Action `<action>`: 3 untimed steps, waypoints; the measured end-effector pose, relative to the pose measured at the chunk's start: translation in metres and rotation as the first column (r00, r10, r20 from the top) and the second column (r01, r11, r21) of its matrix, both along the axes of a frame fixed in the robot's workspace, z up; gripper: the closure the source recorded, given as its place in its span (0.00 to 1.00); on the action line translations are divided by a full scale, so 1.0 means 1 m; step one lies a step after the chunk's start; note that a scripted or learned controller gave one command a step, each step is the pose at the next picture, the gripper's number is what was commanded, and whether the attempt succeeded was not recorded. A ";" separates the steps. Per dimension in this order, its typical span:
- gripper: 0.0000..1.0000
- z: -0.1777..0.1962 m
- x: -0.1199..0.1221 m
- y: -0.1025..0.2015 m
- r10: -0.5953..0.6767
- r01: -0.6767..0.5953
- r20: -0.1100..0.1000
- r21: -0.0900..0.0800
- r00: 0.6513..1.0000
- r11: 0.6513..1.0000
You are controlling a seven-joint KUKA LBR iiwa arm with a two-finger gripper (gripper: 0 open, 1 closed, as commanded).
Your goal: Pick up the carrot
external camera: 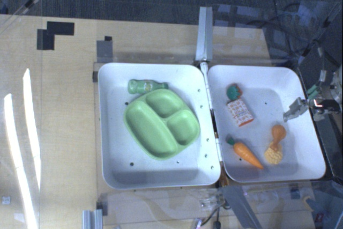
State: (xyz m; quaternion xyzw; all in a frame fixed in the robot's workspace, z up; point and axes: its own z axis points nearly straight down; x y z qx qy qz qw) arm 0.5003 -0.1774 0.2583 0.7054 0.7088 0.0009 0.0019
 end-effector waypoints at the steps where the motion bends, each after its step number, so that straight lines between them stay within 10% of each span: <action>1: 0.00 -0.146 -0.011 0.067 -0.092 0.092 -0.002 0.002 0.996 0.996; 2: 0.00 -0.169 -0.010 0.090 0.107 -0.107 0.009 -0.002 0.994 0.994; 3: 1.00 -0.156 -0.006 0.091 0.110 -0.110 0.018 -0.002 0.994 0.994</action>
